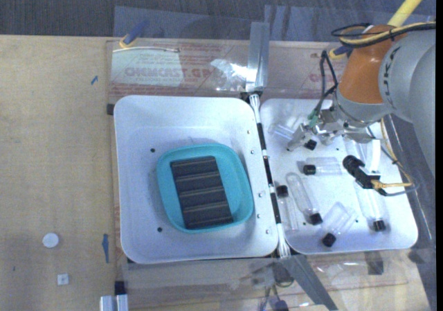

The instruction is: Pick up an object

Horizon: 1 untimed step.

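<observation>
The right bin (pixel 405 233) holds several clear plastic tubes with black caps. One tube (pixel 321 167) lies near the middle, a longer one (pixel 302 199) lies left of centre, and another (pixel 336 222) lies near the front. My gripper (pixel 307 138) hangs low over the bin's back left part, beside a clear tube (pixel 281 129) and just above the middle tube. Nothing can be seen held in it. The left bin (pixel 138 129) holds a teal dish (pixel 166 171) with a black ribbed insert (pixel 201 192).
The grey arm with its orange band (pixel 363 74) covers the back right corner of the right bin. A small black cap (pixel 378 224) lies at the front right and another (pixel 281 190) by the divider. A clear plastic sheet (pixel 173 67) lies behind the bins.
</observation>
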Available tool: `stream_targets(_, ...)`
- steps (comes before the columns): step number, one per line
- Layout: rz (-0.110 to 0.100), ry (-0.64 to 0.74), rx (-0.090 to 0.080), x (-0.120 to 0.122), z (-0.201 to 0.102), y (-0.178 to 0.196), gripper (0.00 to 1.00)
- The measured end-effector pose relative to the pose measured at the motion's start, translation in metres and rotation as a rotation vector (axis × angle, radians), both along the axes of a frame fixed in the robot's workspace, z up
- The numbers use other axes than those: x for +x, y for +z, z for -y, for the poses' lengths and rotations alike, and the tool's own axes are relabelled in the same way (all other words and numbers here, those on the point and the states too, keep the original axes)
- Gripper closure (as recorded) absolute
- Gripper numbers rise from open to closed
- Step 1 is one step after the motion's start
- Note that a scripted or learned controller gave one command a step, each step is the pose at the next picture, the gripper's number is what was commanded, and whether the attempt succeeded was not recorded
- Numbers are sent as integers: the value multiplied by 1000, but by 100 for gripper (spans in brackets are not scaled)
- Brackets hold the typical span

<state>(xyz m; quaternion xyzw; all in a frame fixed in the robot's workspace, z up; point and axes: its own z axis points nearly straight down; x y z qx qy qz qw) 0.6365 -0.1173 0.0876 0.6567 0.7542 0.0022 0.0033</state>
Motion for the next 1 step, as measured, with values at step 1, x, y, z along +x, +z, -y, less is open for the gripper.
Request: stream_targets(1,-10,4,0,-2,0,8,100)
